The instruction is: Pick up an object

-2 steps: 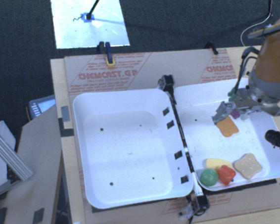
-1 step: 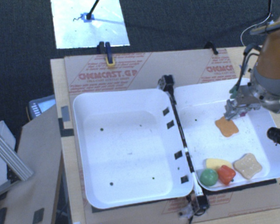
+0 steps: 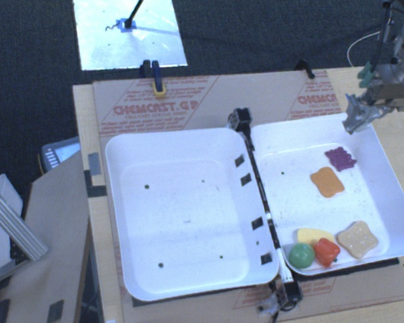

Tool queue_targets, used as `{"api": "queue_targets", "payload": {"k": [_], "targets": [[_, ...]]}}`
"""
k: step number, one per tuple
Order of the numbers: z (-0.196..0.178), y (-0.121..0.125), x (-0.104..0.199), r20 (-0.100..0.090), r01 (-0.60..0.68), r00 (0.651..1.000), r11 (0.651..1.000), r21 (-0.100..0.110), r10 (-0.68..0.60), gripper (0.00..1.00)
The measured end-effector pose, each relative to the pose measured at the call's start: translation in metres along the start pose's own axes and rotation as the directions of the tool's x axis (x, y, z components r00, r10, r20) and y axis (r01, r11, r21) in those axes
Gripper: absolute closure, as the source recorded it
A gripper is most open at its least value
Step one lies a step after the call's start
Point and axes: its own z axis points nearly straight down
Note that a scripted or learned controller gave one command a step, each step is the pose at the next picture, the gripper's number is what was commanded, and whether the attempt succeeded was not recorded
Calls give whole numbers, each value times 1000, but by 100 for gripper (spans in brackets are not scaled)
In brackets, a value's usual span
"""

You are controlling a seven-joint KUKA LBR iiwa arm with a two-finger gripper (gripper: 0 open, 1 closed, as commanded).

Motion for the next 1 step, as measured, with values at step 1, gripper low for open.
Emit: {"api": "queue_targets", "payload": {"k": [1], "targets": [[-114,27,50,-1,2,1000,1000,3,-2,100]]}}
